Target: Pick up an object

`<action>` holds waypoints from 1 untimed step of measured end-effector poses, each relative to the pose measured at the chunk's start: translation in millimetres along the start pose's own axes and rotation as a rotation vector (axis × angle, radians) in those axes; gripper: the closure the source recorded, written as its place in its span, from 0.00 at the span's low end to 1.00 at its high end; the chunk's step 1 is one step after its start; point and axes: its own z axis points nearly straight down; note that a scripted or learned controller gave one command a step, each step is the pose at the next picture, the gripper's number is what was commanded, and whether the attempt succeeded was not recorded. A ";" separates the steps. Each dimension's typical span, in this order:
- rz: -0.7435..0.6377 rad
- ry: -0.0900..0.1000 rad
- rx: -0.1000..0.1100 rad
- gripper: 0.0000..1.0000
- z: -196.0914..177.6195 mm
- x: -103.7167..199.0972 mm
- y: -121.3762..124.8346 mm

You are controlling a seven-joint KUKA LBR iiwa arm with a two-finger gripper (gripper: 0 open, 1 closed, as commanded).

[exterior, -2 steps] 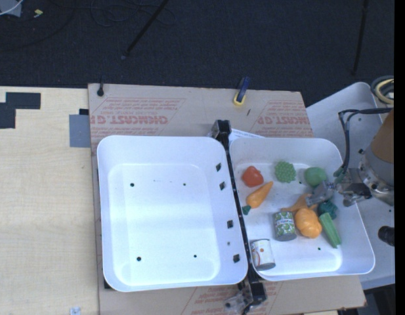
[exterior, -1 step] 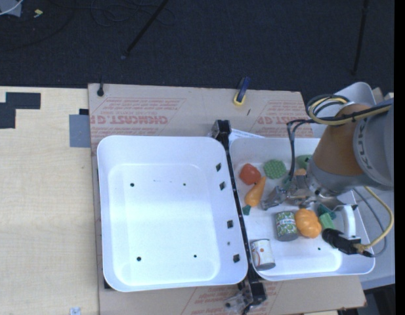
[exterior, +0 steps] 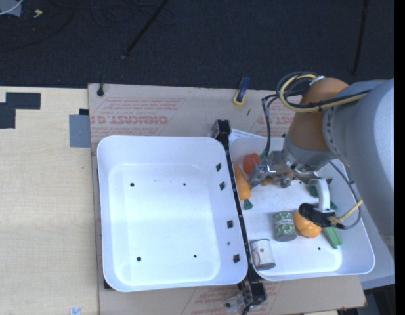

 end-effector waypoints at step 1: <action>0.005 0.009 0.005 1.00 -9.4 -0.1 -1.9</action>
